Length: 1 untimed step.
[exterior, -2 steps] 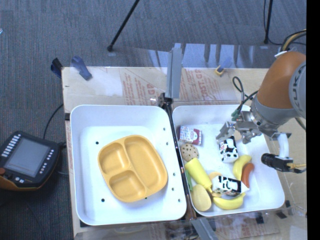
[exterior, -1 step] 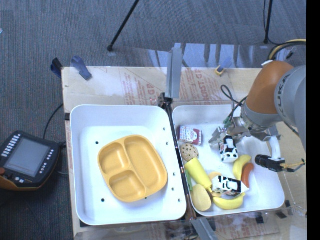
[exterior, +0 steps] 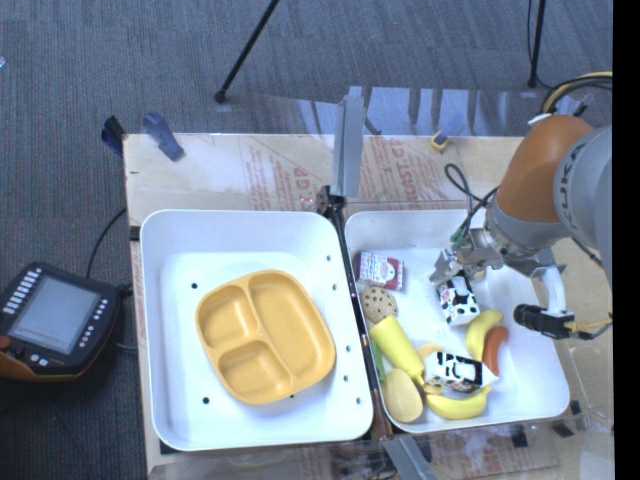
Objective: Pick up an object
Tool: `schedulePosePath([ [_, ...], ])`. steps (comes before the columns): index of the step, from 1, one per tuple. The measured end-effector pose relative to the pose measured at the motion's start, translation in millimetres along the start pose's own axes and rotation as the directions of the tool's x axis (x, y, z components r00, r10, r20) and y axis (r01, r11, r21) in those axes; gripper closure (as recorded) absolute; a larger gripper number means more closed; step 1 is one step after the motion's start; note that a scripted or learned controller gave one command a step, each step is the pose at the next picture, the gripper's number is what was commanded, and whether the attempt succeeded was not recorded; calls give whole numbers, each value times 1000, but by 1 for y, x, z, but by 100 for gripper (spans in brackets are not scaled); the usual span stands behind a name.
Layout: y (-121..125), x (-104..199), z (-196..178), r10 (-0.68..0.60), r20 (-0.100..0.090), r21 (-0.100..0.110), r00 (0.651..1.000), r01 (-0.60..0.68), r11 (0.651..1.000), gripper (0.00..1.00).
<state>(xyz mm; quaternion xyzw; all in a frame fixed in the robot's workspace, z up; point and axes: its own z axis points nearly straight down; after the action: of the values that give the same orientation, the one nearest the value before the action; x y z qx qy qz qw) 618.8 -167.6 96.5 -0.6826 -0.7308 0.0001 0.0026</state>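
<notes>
My gripper (exterior: 450, 268) hangs over the middle of the right bin (exterior: 555, 393), coming in from the right. Directly below and touching its tip in this view is a small cow-patterned carton (exterior: 459, 302); whether the carton is gripped cannot be made out. Around it lie a maroon packet (exterior: 380, 269), a round cookie (exterior: 378, 303), a yellow corn cob (exterior: 396, 341), a tan potato (exterior: 403, 394), a banana (exterior: 460, 405), a black-and-white box (exterior: 456, 369), a small yellow banana piece (exterior: 482, 327) and an orange-red sausage (exterior: 494, 347).
The left bin (exterior: 170, 268) holds a yellow divided plate (exterior: 265, 336). A grey upright post (exterior: 347, 153) stands at the back between the bins. A handheld control pad (exterior: 52, 318) lies on the floor to the left.
</notes>
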Motion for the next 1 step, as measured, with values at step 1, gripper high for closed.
schedulePosePath([
  [1,11,81,9,18,1,-2,1000,-18,1000,100],
])
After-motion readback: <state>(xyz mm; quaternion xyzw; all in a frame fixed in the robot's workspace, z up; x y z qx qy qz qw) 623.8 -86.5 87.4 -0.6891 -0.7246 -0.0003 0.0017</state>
